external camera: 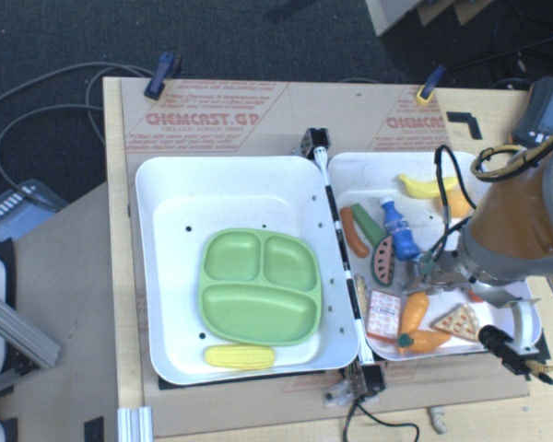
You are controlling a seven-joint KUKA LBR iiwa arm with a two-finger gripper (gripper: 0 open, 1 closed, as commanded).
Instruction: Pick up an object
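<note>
Several small toy foods are seen in the right bin (350, 168), any of which may be the thing to be picked: a yellow banana (424, 188) lies near the far wall, a blue spray bottle (398, 232) lies below it, and a red sausage (354, 230) and a green pickle (374, 224) lie side by side towards the left wall. A watermelon slice (383, 261) is placed just below the pickle, a pink and white packet (383, 314) lies near the front, an orange carrot (413, 312) stands beside the packet, a second carrot (426, 342) lies along the front wall, and a pizza slice (458, 321) is set to the right of them. The hand (435, 272) is lowered over the middle of this bin, just beside the bottle and above the carrot; whether it is spread or pressed together cannot be told, as it is largely hidden by the grey arm (516, 219). In the left bin (166, 247) a green divided plate (259, 285) is laid, and a yellow corn cob (240, 357) is placed in front of it near the front wall. Both bins are carried on a brown surface (258, 109)
</note>
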